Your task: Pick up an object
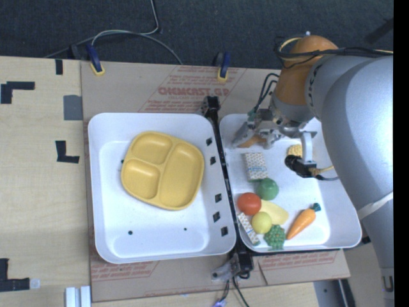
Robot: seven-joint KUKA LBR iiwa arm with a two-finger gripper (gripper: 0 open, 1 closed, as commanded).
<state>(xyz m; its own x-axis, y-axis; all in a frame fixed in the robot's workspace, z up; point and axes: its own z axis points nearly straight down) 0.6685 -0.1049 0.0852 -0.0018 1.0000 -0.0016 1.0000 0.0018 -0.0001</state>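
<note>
Overhead, arm: the grey arm (358, 107) with its orange band (297, 75) reaches in from the right over the right bin's far end.
Gripper: the gripper (255, 136) hangs low over the far left part of the right bin (339, 235); whether it is spread or closed, or has anything in its grasp, cannot be told.
Objects: a small patterned block (255, 165) lies just beside the gripper, on its near side; nearer the camera sit a green ball (268, 188), a red tomato (249, 203), a yellow lemon (261, 222), a broccoli piece (275, 236) and a carrot (301, 222).
Left bin: the left bin (108, 235) holds a yellow divided plate (162, 169).
</note>
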